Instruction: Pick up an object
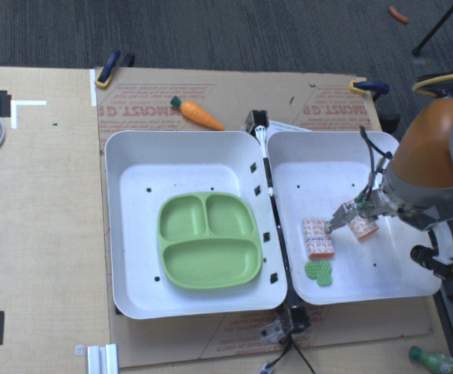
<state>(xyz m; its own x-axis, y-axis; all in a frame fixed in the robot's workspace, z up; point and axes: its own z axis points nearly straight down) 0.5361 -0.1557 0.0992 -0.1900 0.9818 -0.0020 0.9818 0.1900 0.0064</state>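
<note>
Snack packet [317,238], a small reddish-and-white box, lies flat in the right bin [343,287], and every place below is given relative to it. The gripper [342,220] hangs just to its right and slightly above, dark fingertips pointing down-left toward the packet's upper right corner. Whether those tips are spread or pressed together cannot be told at this size, and nothing can be seen pinched between them. A second small packet [363,227], tilted, sits just beyond the gripper on the far side, partly under the wrist. A green broccoli-like toy [318,272] lies just below the snack packet, nearly touching its lower end. Well to the left, in the left bin [125,232], rests a green divided plate [208,240]. A toy carrot [198,114] lies up and to the left, outside both bins on the cardboard.

The risk, as I judge it, is crowding. The gripper stands between two packets, so a descent slightly off could land on a corner and push the packet aside instead of straddling it. A flat box also offers thin edges, and a grasp could slide off or close on air.
</note>
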